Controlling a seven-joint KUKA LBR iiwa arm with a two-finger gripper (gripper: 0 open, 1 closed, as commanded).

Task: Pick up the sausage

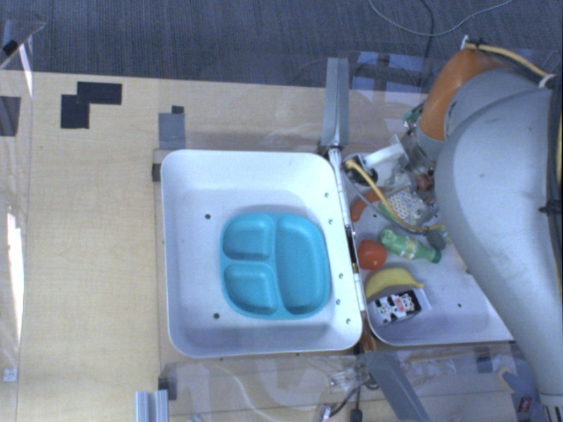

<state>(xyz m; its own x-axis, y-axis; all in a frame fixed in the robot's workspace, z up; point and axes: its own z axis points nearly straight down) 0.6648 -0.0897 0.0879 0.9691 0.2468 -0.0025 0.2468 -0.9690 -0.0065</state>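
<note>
**Sausage pick: approach stage, nothing lifted**

The sausage (pixel 357 209), taken here to be the small reddish-brown piece, lies on the floor of the right bin (pixel 457 323). It sits close against that bin's left wall, in the far half. It is partly hidden and small, so the identification is a judgement. Nothing grips it and it looks to be at rest.

Just beside it, toward the bin's middle, the gripper (pixel 412 183) hangs low over the far part of the bin, among a yellow cable (pixel 378 196) and clutter. Whether the gripper is spread or closed cannot be told from where one stands, and no object can be seen held in it. The arm (pixel 501 200) covers the bin's right side.

Nearer the front edge lie a tomato (pixel 371 255) by the left wall, a green bottle (pixel 412 248) next to it, a banana (pixel 393 280), and a black-and-white box (pixel 398 306) in the near left corner.

The left bin (pixel 189 236) holds a blue tray (pixel 274 265) at its centre, well apart from the work.

Progress: the arm has reached the correct bin, near the target. The grasp and the lift remain to be done.
</note>
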